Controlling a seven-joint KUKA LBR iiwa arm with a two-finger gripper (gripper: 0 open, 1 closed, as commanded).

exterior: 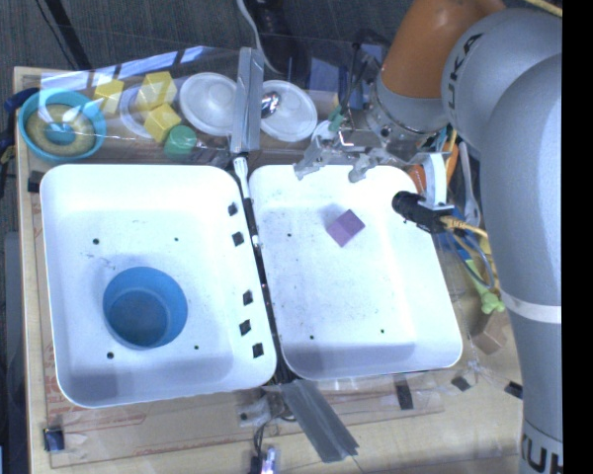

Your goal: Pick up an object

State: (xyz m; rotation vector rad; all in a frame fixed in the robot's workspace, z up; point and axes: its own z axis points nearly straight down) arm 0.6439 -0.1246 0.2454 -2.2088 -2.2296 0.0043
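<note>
A small purple block (pixel 345 227) lies in the right bin (pixel 415 339), toward its back half. A blue cup (pixel 144 307) stands upright in the left bin (pixel 79 205). My gripper (pixel 331 167) hangs over the back rim of the right bin, up and a little left of the purple block. Its two fingers (pixel 305 166) are spread apart with nothing between them.
Behind the bins sit yellow blocks (pixel 158 107), a green cap (pixel 182 140), a blue bowl (pixel 61 126) and two white lids (pixel 210 102). A metal divider with black clips runs between the bins. Cables hang at the right bin's right side.
</note>
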